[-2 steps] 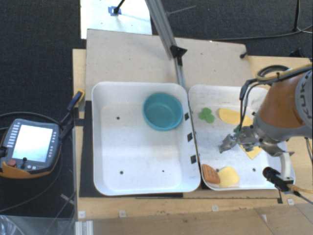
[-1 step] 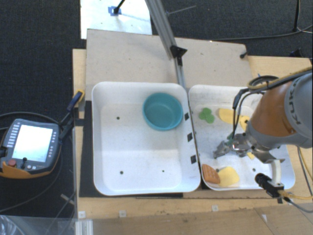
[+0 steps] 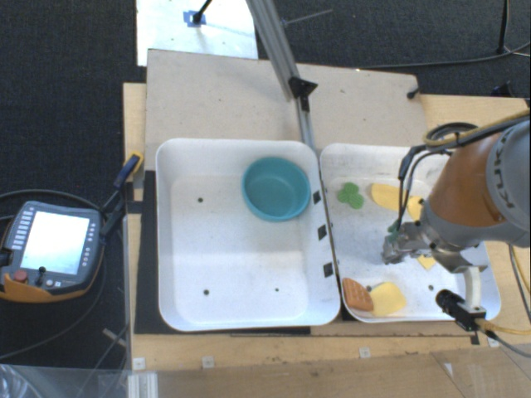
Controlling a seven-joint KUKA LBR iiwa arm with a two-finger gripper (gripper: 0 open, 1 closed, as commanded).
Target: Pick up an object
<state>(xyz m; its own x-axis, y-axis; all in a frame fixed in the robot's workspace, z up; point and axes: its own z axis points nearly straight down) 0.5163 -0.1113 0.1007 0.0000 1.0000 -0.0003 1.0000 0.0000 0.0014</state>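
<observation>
Step in hand, as judged: the approach/descent phase of a pick, w/ nothing being carried yet. The arm (image 3: 469,193) is being reached in from the right, and the jaws are being held low over the middle of the right bin (image 3: 365,243), above bare floor. Open or closed cannot be told; the jaws are too small and blurred, and no obj. is being seen between them.

Candidate objs. are all lying in the right bin:
- A small yellow scrap (image 3: 427,263) is lying just beside the jaws, partly covered by the wrist.
- A yellow slice (image 3: 384,195) is sitting near the bin's far wall, w/ a green piece (image 3: 350,194) next to it.
- At the near wall a brown wedge (image 3: 357,294) is touching a yellow lump (image 3: 388,298).

The left bin (image 3: 224,264) is being occupied by a teal bowl (image 3: 276,188) only, upright, at its far right corner.

Next move, as judged: one target needs to be picked, prob. the scrap as it is closest. The jaws then need to be centred over it, lowered to the floor and closed. The scrap looks flat and thin, so a miss or slip is being risked. The lump near the wall looks bulkier, but the wedge and rim are crowding it.

The bench (image 3: 216,89) is carrying both bins side by side.
</observation>
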